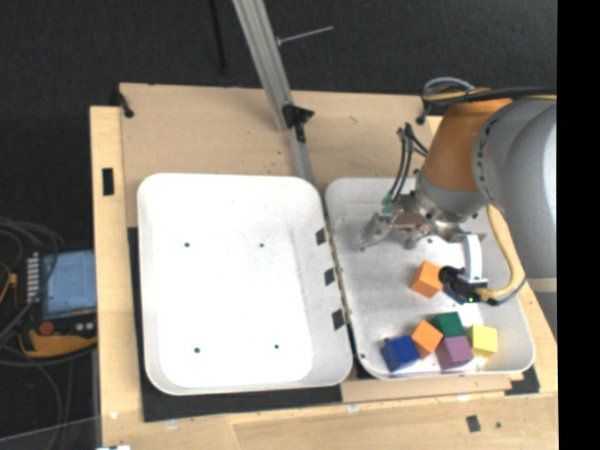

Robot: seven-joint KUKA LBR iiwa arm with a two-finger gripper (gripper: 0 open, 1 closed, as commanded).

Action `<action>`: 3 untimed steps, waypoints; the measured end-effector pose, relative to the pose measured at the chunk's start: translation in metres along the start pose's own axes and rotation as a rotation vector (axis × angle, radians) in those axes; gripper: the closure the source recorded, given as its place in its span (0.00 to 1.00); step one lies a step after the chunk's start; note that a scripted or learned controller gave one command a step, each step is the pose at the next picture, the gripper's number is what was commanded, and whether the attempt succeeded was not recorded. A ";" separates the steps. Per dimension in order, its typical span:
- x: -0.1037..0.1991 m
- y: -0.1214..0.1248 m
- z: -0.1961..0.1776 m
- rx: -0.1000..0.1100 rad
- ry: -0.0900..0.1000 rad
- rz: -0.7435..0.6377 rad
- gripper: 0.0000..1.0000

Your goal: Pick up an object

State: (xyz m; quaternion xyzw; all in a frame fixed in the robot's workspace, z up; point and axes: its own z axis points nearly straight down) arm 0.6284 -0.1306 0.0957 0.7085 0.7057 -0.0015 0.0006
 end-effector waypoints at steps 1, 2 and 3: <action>0.000 0.001 -0.013 -0.006 0.002 0.005 1.00; -0.012 0.004 -0.068 -0.008 0.002 -0.003 1.00; -0.013 0.006 -0.123 -0.010 0.002 -0.007 1.00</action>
